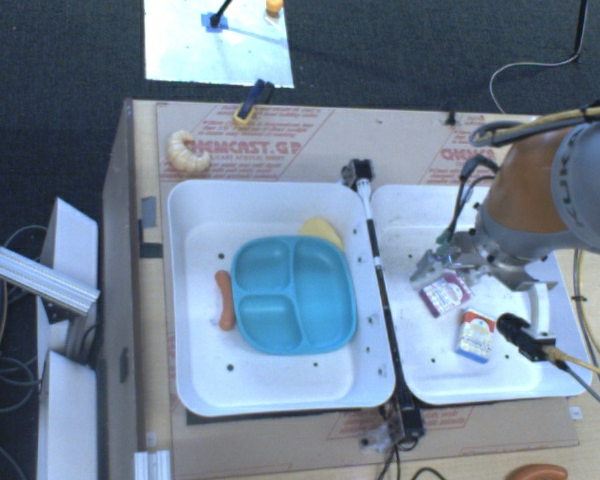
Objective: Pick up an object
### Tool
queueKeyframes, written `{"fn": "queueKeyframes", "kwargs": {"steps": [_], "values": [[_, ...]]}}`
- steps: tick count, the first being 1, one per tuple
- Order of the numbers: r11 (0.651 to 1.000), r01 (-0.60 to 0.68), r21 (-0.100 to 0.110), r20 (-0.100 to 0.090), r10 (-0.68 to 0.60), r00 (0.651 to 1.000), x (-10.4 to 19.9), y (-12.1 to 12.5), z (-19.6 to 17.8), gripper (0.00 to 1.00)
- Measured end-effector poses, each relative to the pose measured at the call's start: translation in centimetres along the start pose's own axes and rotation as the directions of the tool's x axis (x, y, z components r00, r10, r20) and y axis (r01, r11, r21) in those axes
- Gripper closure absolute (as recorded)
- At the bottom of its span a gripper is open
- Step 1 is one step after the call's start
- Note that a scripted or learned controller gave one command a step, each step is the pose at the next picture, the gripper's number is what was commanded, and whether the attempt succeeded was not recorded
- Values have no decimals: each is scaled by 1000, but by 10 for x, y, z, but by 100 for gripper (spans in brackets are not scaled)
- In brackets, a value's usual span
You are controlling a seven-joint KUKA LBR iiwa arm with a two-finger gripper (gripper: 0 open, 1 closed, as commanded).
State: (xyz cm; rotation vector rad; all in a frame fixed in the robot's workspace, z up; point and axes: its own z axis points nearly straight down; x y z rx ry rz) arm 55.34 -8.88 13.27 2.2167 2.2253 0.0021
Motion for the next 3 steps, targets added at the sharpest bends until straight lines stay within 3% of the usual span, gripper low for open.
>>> {"fn": "queueKeyframes", "kwargs": {"steps": [1, 2, 3], "values": [[1000, -1, -8, 2, 1, 1000, -29, -3, 45, 0], [1000, 1, -14, 2, -1, 1000, -28, 0, 32, 100], [1000, 1, -14, 2, -1, 1000, -28, -1, 33, 0]]}}
